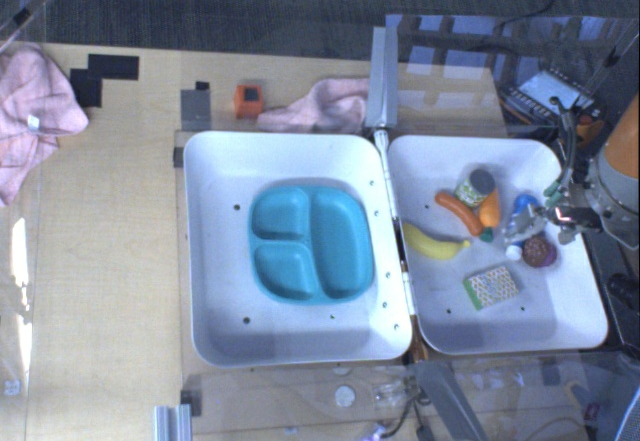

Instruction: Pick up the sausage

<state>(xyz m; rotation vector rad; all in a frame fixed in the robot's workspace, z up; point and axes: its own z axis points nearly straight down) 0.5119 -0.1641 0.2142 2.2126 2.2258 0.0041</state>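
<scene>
The sausage (458, 213), a short orange-red link, is lying slantwise on the floor of the right bin (560, 329), its lower end touching an orange item beside it.

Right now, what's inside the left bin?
The left bin holds one thing: a blue divided tray with three compartments and nothing visible in them. The tray hides the bin floor beneath it.

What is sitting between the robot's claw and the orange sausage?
In the camera view, a small blue object sits between the gripper and the sausage, which also has an orange piece touching its right side.
</scene>
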